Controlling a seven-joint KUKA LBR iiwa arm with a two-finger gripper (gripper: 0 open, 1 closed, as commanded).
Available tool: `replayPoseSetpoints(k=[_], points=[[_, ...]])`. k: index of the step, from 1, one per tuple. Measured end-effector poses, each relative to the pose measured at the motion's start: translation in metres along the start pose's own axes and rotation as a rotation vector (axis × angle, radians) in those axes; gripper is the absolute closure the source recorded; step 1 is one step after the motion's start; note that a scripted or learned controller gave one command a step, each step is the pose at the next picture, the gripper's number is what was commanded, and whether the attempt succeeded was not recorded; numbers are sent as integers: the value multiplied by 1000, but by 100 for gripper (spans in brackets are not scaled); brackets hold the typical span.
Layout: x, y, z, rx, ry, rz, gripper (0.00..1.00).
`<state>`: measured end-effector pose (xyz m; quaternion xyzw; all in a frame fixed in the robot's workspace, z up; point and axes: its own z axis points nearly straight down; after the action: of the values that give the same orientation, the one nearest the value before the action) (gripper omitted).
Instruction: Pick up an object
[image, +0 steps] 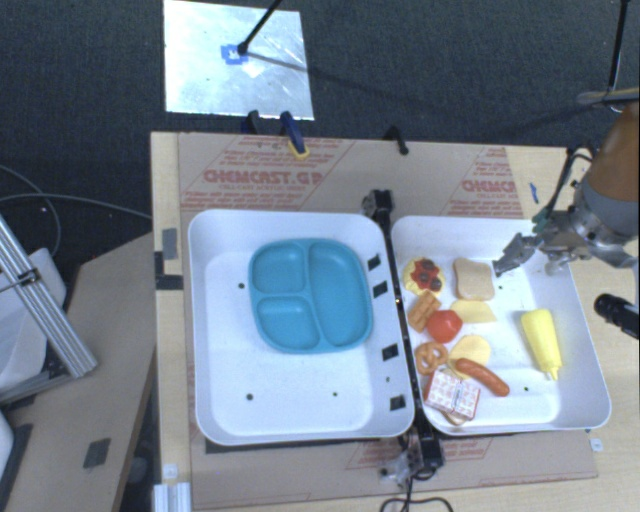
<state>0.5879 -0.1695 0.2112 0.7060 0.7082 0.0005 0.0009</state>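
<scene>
The right bin (570, 300) holds several toy foods. Among them are a bread slice (473, 278), a red tomato (445, 325), a yellow bottle (541, 340), a red sausage (483, 377), a pretzel (432, 355) and a small printed packet (453, 397). A round piece with red toppings (424, 273) lies near the bin's left wall. My gripper (530, 255) hovers over the bin's upper right part, just right of and above the bread slice. It is tilted toward the left, with nothing visibly held in it.
The left bin (225, 400) contains a blue divided plate (310, 295). A black divider with clips (392, 300) runs between the bins. A blue and yellow clamp (293, 135) sits at the bench's far edge. An aluminium frame (35, 310) stands at the left.
</scene>
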Motion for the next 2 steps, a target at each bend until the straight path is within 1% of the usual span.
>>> replayPoseSetpoints(k=[1,2], points=[[57,0,94,9,5,-6,0],[88,-54,129,7,3,1,0]])
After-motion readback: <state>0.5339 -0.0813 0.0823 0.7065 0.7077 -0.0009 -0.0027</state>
